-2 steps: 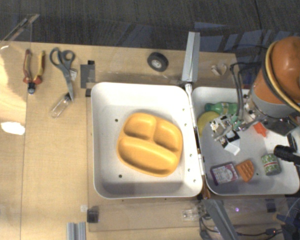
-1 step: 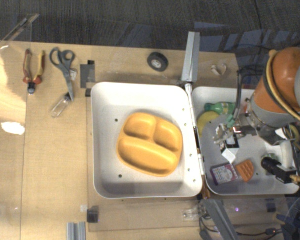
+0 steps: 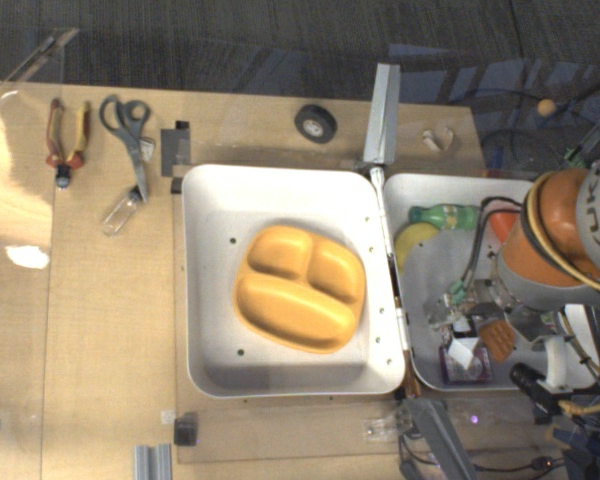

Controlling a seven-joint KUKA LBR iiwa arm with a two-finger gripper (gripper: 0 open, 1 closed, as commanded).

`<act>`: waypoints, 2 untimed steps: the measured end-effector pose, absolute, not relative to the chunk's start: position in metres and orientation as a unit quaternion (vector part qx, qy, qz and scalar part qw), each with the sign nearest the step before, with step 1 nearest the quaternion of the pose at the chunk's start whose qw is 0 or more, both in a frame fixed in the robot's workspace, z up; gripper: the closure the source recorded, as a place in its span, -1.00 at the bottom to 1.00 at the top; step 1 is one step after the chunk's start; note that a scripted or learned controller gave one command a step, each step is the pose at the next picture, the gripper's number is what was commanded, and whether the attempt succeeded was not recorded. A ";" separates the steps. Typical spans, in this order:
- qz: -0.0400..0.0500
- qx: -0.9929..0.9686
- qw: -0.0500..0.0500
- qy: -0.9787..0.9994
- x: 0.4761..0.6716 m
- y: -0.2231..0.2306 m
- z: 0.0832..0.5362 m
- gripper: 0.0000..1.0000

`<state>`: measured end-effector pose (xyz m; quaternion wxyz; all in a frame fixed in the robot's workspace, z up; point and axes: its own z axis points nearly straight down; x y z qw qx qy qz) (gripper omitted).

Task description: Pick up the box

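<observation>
While the arm's two-finger gripper (image 3: 467,313) hangs low over the right white bin (image 3: 420,268), whether it is wide or narrow I cannot tell. Just beneath lies the small purple-and-white box (image 3: 464,360), beside a brown waffle-textured piece (image 3: 499,339), suggesting a descent for grasping. A green bottle (image 3: 443,215) rests farther back.

1. Left bin (image 3: 205,268): white, holding a glossy yellow-orange moulded form (image 3: 300,286).
2. Right bin (image 3: 420,298): white, holding a green bottle (image 3: 443,215), a yellow ball (image 3: 414,240) and a purple box (image 3: 464,362).
3. Counter (image 3: 90,348): pale wood; red-handled pliers (image 3: 65,138), grey scissors (image 3: 130,133), black tape roll (image 3: 316,123).
</observation>
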<state>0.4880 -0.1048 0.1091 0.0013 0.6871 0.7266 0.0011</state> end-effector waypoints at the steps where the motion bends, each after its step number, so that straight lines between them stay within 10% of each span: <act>1: 0.001 0.832 0.001 0.554 0.529 -0.131 0.124 1.00; 2: 0.002 0.683 0.002 0.731 0.495 -0.046 0.185 1.00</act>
